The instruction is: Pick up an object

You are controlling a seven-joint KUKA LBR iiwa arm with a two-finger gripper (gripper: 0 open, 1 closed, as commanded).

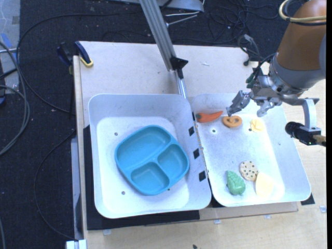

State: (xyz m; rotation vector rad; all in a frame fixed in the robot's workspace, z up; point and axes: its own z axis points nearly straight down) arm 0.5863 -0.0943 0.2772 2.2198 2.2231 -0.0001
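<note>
Nothing is lifted yet. My gripper (252, 106) hangs at the upper right of the frame over the right bin (290, 160), jaws spread with nothing between them. Just below and left of them lie the pretzel (232, 121) and carrot (209, 116). Descent, closing and lifting all remain.

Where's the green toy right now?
The green toy lies in the right bin, near its front edge, beside the spotted cookie.
</note>
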